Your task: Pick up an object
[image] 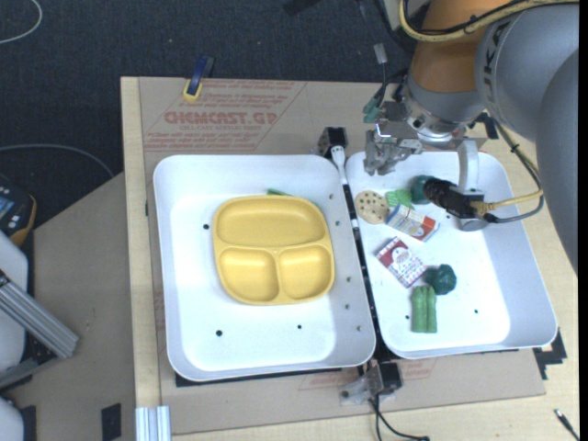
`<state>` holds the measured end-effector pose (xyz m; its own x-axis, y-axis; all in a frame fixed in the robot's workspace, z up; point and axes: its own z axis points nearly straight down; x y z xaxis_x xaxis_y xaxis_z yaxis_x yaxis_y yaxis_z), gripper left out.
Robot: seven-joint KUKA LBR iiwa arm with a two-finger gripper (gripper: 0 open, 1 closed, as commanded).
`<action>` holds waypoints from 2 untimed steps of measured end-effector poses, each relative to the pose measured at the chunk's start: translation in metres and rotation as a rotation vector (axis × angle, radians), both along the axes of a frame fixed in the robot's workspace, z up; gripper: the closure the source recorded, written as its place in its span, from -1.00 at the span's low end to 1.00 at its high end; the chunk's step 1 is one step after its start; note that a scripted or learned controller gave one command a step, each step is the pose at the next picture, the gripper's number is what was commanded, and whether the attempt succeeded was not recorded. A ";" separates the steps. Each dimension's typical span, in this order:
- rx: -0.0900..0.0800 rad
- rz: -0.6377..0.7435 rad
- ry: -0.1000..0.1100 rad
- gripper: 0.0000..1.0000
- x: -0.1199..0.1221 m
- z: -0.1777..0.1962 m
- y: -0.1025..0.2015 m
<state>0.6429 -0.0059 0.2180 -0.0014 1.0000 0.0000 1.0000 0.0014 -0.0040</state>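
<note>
Gripper (384, 159): I see it at right bin (514, 283) far edge; fingers' gap I cannot tell.
Nearest thing: round cracker (371, 206), just below fingers.

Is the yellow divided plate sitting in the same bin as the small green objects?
No, the yellow plate lies in the left bin; the green objects lie in the right bin.

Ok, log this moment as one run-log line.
task: pick up an object | gripper: over right bin, far edge, holding nothing | right bin: small objects | left bin: yellow tray
</note>
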 end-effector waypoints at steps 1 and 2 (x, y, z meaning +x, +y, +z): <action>-0.001 -0.002 -0.008 1.00 0.000 0.017 -0.013; 0.000 0.000 -0.001 1.00 -0.004 0.002 0.000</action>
